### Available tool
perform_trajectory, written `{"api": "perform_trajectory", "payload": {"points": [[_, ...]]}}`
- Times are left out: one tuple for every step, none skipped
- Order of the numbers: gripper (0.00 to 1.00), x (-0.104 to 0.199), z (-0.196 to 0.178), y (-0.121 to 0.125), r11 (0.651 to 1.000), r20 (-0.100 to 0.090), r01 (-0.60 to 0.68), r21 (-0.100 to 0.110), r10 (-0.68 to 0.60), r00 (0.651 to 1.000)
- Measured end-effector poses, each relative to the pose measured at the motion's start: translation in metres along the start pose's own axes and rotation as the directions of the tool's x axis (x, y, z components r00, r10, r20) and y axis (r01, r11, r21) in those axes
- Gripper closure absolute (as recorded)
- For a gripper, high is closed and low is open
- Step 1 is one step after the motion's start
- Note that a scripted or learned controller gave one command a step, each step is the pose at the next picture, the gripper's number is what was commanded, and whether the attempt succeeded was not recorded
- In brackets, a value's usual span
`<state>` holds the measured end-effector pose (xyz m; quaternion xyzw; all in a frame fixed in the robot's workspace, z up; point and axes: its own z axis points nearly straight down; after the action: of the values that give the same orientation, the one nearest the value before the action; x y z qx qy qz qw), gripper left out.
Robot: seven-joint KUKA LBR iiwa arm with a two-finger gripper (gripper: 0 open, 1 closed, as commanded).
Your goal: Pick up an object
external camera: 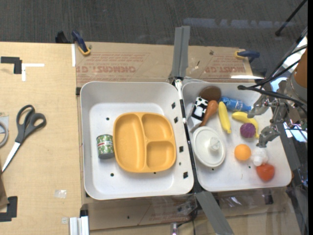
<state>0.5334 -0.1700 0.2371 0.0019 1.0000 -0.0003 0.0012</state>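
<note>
Two shallow white plastic bins are seen side by side on the bench; in the left bin (pixel 93 180) a yellow-orange three-compartment plate (pixel 145 142) is laid flat, and a small green-labelled tin can (pixel 104 146) is placed just beside its left edge. In the right bin (pixel 230 180) a round white lid with a knob (pixel 209 147), a long yellow banana (pixel 224 117), an orange carrot (pixel 209 112), a brown rounded object (pixel 210 92), a blue bottle lying on its side (pixel 234 104), a purple ball (pixel 248 130), an orange ball (pixel 242 152) and a red tomato-like object (pixel 265 172) are gathered. The metal two-finger gripper (pixel 263 124) is held over that bin's right side, near the purple ball; its fingers are spread apart, and nothing is gripped between them. A pair of black-handled scissors (pixel 22 131) is left on the wooden bench (pixel 44 190).
</note>
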Motion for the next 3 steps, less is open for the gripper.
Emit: {"api": "perform_trajectory", "payload": {"points": [[0.0,0.025,0.145,-0.035,0.985,0.001,-0.171,0.0,0.171,0.985],[0.0,0.016,0.145,-0.019,0.989,0.001,-0.148,0.001,0.148,0.989],[0.0,-0.063,0.143,0.01,0.968,0.004,-0.252,0.0,0.252,0.968]]}}
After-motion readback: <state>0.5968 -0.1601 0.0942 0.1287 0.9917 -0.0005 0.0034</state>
